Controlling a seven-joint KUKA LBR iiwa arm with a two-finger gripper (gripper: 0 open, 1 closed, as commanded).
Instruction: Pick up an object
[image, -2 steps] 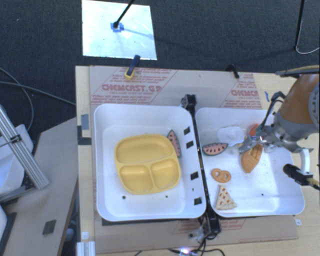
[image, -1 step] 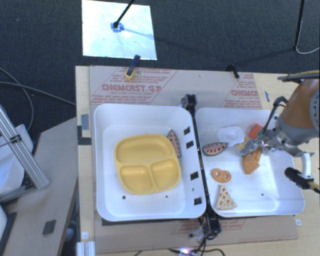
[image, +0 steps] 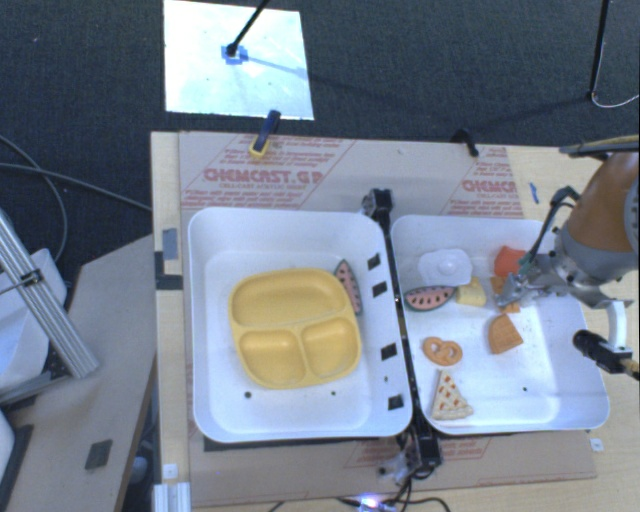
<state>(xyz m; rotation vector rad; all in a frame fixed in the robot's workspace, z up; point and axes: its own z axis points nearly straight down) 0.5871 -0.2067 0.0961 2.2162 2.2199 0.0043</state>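
My gripper (image: 507, 294) hangs low in the right bin (image: 570, 400), near its upper middle, with the arm coming in from the right. Its tips are close above an orange wedge (image: 505, 333) and just right of a small yellow piece (image: 471, 294). A red-orange piece (image: 509, 260) lies just behind the gripper. Also in this bin are a white fried-egg shape (image: 444, 267), a watermelon slice (image: 428, 297), a pretzel (image: 442, 350) and a pizza slice (image: 450, 396). I see nothing between the fingers.
The left bin (image: 215, 400) holds a yellow divided plate (image: 294, 326) and a second watermelon slice (image: 347, 285) leaning by the plate's right rim. A black clamp strip (image: 390, 310) joins the two bins. Cardboard lies under both.
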